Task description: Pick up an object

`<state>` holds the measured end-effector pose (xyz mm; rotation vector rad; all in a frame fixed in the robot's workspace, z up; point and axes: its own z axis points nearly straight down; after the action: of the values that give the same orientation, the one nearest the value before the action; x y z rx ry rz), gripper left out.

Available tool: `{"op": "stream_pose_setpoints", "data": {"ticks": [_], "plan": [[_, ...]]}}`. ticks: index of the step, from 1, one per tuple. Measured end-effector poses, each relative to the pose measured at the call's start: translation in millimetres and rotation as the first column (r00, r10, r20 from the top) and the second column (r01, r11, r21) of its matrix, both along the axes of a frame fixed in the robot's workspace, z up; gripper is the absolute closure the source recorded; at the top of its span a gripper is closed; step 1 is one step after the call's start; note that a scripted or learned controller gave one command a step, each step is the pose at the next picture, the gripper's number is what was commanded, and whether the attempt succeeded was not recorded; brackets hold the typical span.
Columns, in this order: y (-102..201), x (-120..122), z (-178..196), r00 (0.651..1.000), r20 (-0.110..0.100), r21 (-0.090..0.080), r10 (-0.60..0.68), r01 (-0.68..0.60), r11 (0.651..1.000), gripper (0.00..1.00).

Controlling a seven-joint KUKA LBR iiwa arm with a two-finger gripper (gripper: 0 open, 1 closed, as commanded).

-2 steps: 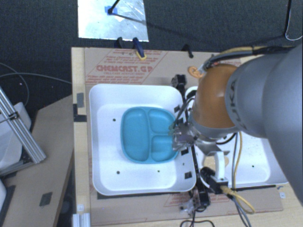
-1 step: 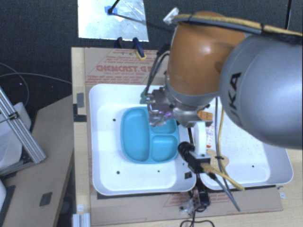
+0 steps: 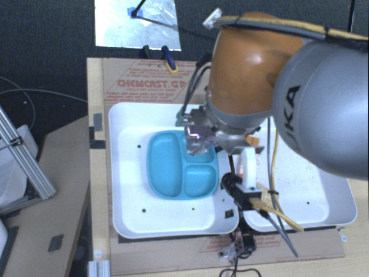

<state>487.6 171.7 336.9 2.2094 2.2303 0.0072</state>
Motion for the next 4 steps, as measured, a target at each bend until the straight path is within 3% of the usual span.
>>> {"op": "stream_pose_setpoints", "data": {"ticks": [1,2,3,4], "plan": [[16.3,-3.4,-126.7,1.0,-0.015,-0.005,-0.008,0.008,1.0,1.0],[-83.5,50.0,-97.2,1.0,0.001,-0.004,-0.017,0.017,1.0,1.0],[-60.0,-3.8,-148.9,1.0,-0.011,-0.001,-0.008,0.008,1.0,1.0],[-67.3,0.8,73.7,1.0,0.016,0.004,-0.005,0.004,1.0,1.0]]}}
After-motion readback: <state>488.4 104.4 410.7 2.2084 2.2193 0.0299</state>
